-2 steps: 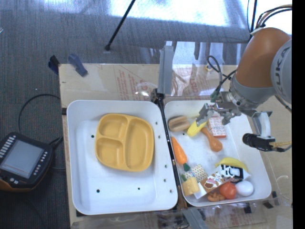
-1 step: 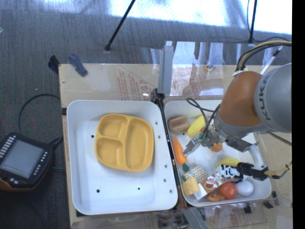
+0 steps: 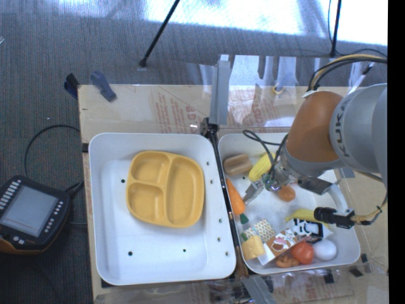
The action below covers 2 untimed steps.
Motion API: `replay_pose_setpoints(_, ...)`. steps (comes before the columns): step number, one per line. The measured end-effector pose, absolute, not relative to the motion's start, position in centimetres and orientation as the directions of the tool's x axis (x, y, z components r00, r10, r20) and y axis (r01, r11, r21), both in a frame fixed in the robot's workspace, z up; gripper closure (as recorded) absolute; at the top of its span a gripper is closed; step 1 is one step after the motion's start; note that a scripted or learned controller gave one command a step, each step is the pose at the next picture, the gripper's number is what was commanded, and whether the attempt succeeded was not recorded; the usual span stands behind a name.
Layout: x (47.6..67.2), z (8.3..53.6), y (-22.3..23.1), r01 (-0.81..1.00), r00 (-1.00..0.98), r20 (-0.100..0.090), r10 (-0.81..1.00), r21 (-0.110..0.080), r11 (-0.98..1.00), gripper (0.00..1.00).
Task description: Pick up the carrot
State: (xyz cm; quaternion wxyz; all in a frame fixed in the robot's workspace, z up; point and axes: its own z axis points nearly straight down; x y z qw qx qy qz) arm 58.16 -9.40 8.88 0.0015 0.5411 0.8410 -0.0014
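1. Carrot (image 3: 235, 198) is lying in the right bin (image 3: 352, 233), hard up against its left wall, long axis running roughly top to bottom with the green stub end lower down.
2. The jaws (image 3: 258, 188) sit just to the right of the carrot and a touch above its middle, near it but not on it. They look spread, with nothing between them. One finger (image 3: 251, 192) points down toward the carrot's side.
3. So the step in hand looks like lining up for the grab. My take: shift left until the carrot's thick middle sits between the fingers, turn the wrist so they close across the narrow width, then drop.
4. The tricky bit is the bin wall. The carrot hugs it, so the left finger has barely any room to slide in. Might be worth nudging the carrot inward first.
5. Neighbours to dodge: a bun (image 3: 237, 164) just above the carrot, a corn cob (image 3: 261, 167) right beside the wrist, and a small orange ball (image 3: 286, 193) on the other side.
6. The yellow tray (image 3: 166, 189) in the left bin (image 3: 114, 233) is well apart, so that side of the counter doesn't matter.
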Motion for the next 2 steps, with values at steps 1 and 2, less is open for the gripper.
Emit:
replay_pose_setpoints(1, 56.7, 9.0, -9.3, 0.775, -0.631, -0.011, 0.775, 0.001, 0.631, 0.0)
replay_pose_setpoints(2, 54.3, 9.0, -9.4, 0.824, -0.567, -0.009, 0.824, 0.001, 0.567, 0.0)
